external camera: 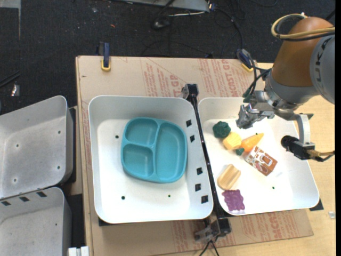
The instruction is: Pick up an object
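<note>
My gripper [244, 122] hangs over the back of the right bin [303, 188], just right of and above a dark green broccoli piece [221, 128]. Whether its fingers hold anything I cannot make out. In front of it lie a yellow block [232, 141], an orange carrot [252, 141] and a brown and white packet [261, 161]. Nearer the front edge sit a tan bread piece [229, 177] and a purple grape bunch [233, 200].
The left bin [106, 196] holds a teal divided plate [154, 149]. A black divider [201, 143] runs between the two bins. White trays [32, 143] sit off the bench at the left. Cables lie on the dark floor behind.
</note>
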`<state>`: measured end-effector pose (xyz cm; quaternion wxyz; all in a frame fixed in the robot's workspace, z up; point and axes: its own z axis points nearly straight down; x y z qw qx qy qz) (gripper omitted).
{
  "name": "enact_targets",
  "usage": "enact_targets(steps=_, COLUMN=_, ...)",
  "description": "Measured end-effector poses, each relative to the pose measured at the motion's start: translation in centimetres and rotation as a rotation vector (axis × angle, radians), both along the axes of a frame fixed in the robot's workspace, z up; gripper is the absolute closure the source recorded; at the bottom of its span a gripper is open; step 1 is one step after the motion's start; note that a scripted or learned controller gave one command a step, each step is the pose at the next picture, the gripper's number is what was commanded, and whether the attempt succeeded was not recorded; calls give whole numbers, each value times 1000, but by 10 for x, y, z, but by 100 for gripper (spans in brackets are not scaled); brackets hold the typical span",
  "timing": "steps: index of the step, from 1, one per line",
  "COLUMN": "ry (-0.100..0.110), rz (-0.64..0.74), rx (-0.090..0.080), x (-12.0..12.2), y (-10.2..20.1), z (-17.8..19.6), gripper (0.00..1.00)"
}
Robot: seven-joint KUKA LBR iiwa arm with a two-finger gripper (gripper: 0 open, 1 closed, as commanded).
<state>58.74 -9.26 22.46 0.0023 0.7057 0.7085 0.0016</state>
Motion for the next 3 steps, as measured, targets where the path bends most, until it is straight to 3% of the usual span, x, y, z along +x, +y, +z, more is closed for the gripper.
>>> enact_targets(steps=1, ry=3, rz=-1, rx=0, x=1, y=0, z=21, gripper=100)
enact_targets(steps=3, ry=8, rz=4, rx=2, x=-13, y=116, z=16, gripper=100)
